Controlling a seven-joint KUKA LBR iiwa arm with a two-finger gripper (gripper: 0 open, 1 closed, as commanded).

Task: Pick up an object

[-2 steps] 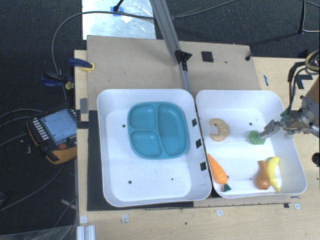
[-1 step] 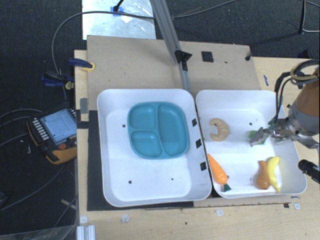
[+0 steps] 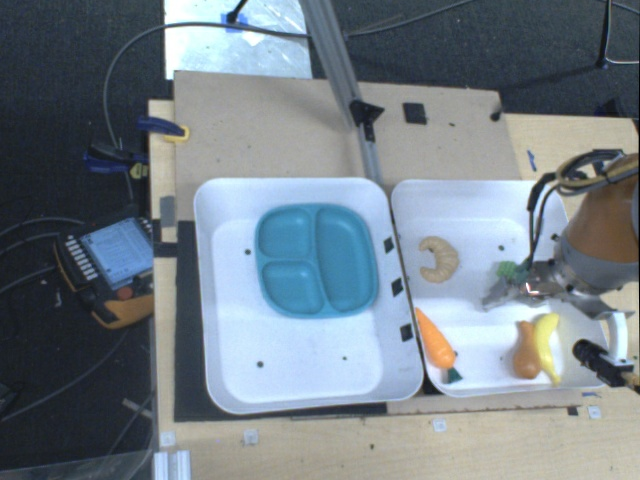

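Note:
In the right bin (image 3: 480,200) lie a tan croissant (image 3: 438,257), an orange carrot (image 3: 434,339) by the front left wall, a yellow banana (image 3: 547,342) and a brownish-orange fruit (image 3: 526,353) touching it. A small green object (image 3: 510,268) sits near the bin's middle. My gripper (image 3: 501,290) is low in this bin, pointing left, its tip just below and touching or nearly touching the green object. The croissant lies to its left, the banana to its lower right. The grey arm with its orange band (image 3: 603,226) comes in from the right.
The left bin (image 3: 230,348) holds a blue divided plate (image 3: 316,259). A grey pole (image 3: 335,58) slants over the bench at the back. A handheld device (image 3: 110,263) and cables lie on the floor to the left.

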